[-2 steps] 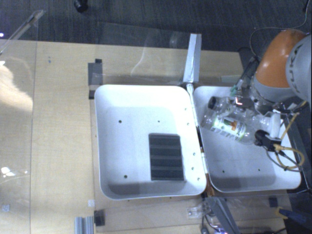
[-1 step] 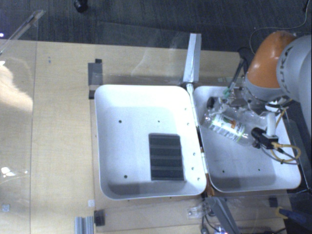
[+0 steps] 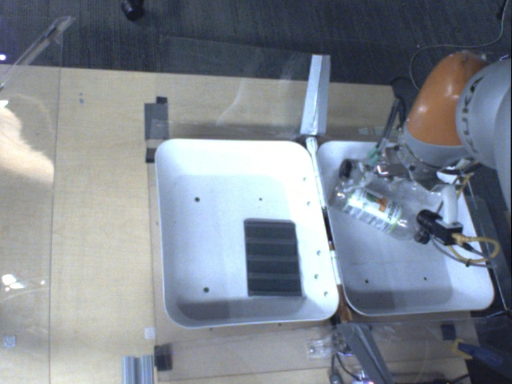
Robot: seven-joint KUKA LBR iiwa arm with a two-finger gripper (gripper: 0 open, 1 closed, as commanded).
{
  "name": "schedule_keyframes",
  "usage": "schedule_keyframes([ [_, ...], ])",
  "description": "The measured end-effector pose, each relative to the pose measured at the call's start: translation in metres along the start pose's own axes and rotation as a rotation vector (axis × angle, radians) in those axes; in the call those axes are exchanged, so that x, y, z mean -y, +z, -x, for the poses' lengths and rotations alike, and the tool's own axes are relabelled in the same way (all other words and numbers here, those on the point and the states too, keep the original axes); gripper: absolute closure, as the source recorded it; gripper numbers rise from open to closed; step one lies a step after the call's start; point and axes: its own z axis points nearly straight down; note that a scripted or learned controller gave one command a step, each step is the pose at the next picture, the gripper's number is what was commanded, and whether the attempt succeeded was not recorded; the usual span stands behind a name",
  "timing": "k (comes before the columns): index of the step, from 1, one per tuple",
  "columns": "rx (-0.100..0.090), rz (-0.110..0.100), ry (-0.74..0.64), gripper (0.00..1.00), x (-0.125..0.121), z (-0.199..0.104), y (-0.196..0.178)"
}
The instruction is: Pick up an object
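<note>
Gripper (image 3: 382, 164) hangs over your right shallow white bin (image 3: 400, 286), above a clear plastic bottle (image 3: 370, 205); its grip I cannot tell. Black ridged rectangular block (image 3: 272, 257) lies in your left white bin (image 3: 192, 214).

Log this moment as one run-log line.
arm: over right bin | gripper: above clear bottle, grasp unconfirmed | left bin: dark ribbed block | pick: not confirmed

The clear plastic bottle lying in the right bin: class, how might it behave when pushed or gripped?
The clear plastic bottle lies on its side, so it would probably roll if nudged. Its see-through body suggests it is light and may slip or dent between fingers. The right white bin's smooth floor likely lets it slide.
</note>
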Motion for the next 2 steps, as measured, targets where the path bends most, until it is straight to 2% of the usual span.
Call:
schedule_keyframes([
  [1,0.002,0.002,-0.075,0.00,0.0005,0.0023,0.0004],
  [2,0.007,0.015,-0.143,0.00,-0.0028,0.0007,0.0001],
])
